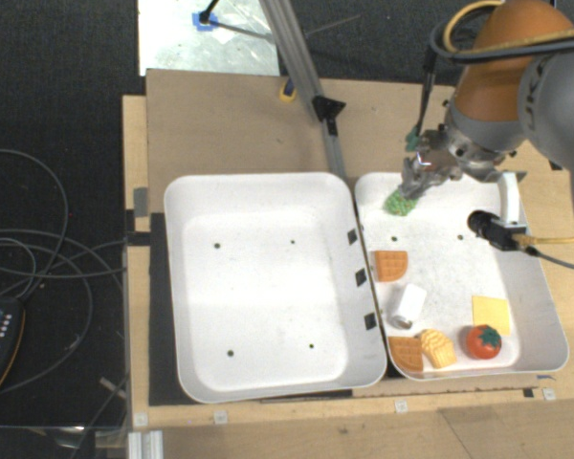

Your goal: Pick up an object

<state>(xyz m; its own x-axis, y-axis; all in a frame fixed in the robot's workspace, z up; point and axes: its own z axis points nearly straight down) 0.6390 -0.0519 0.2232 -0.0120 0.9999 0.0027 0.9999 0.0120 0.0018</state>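
We see the claw (pixel 413 182) directly over the green piece (pixel 399 203), upper right; its grip, we cannot tell.

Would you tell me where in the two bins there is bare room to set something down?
The left bin is bare throughout. In the right bin, the middle between the green piece and yellow block is free; its near edge by the tomato is crowded.

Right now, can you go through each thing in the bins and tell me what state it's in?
Green toy: at the right bin's far end, gripper right over it.
Waffle piece: lying flat.
White block: lying tilted.
Yellow square: lying flat.
Tomato: resting upright.
Orange and yellow pieces: touching, by the near wall.
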